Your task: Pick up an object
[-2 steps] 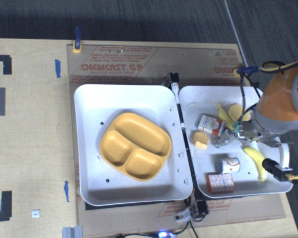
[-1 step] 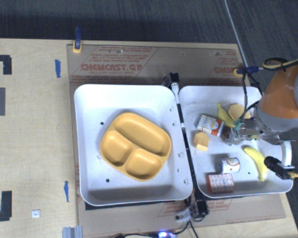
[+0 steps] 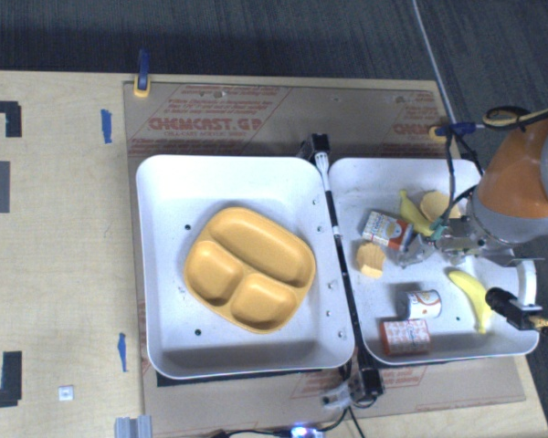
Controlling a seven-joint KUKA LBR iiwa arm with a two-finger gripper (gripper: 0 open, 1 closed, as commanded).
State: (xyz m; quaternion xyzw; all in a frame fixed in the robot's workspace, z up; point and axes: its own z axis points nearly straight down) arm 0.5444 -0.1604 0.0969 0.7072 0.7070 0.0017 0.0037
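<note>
One banana (image 3: 471, 297) beside tool (image 3: 418, 247)

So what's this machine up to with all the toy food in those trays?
A robot arm reaches in from the right, its gripper low in the right bin among small items: a banana, a red box, a small can and a yellow cheese-like piece. Nothing looks lifted yet. The left bin holds a yellow three-compartment tray.

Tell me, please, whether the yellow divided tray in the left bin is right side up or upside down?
Upside down: the yellow tray shows three bulging humps rather than hollow compartments, lying flat in the left bin.
</note>
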